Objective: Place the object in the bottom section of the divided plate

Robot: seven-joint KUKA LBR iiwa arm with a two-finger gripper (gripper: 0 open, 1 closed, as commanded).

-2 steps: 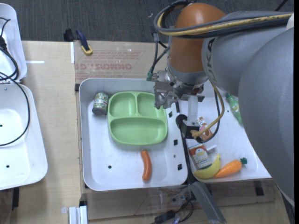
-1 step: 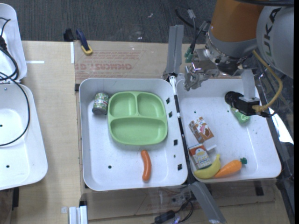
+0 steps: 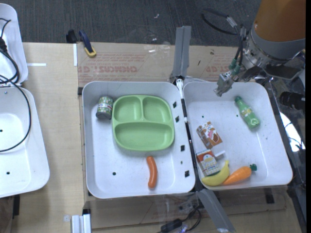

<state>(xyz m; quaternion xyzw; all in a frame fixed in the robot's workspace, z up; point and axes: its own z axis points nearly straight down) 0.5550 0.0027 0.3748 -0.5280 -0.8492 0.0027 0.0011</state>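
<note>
Zero items on the divided plate so far, its wide bottom section bare and all three wells showing plain pale green. Whole task left, by the look of it: picking, carrying across, setting down. Hovering over the back left corner of the right bin, the gripper, with nothing visibly in it; open or closed, impossible to tell from this angle. No telling either which object is meant. Nearest candidate, lying apart from the gripper in the same bin: a green bottle, smooth, rounded, likely to roll. Further forward, two flat printed packets, glossy and thin, hard to get under; then a curved yellow banana touching an orange carrot, both with a moulded toy look. Over in the left bin, a small labelled can just beside the plate's left rim, and an orange-red sausage, slick and cylindrical, near the plate's front edge. Plate itself probably matte plastic, rounded corners, raised dividers.
</note>
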